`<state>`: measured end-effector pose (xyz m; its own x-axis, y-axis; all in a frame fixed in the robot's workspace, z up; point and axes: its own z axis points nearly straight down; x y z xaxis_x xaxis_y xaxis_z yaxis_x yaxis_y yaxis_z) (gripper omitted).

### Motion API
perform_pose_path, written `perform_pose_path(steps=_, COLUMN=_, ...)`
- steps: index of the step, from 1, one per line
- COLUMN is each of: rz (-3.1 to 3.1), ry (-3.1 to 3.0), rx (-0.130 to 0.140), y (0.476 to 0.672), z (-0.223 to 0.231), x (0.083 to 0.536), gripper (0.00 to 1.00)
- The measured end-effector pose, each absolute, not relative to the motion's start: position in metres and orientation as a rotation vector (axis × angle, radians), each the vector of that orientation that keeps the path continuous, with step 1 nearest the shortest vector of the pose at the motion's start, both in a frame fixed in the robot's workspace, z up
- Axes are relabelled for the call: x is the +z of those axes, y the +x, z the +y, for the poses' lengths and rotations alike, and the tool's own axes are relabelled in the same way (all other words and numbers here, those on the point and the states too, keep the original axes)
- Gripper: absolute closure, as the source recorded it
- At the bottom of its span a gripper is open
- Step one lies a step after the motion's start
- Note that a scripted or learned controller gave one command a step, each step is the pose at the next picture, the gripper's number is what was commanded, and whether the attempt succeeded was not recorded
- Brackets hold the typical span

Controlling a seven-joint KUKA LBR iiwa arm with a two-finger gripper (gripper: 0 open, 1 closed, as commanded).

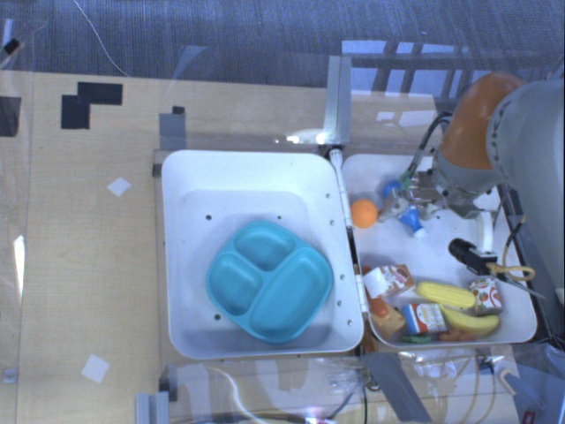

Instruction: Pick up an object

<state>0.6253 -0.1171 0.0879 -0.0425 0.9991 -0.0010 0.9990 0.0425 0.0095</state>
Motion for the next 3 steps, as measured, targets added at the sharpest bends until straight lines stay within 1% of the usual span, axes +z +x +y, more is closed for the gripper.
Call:
perform_pose_path(steps=1, rz=2.264, ry=2.156, rx=0.017, y=0.628, z=-0.116, x=0.102, gripper=1.00)
perform_pose_path(steps=2, rz=2.206, ry=2.307, rx=-0.074, y=0.655, z=-0.105, x=0.086, gripper=1.00)
perform_pose_path(steps=3, rz=2.327, ry=2.101, rx=0.008, y=0.670, z=-0.044, x=0.187, gripper=1.00)
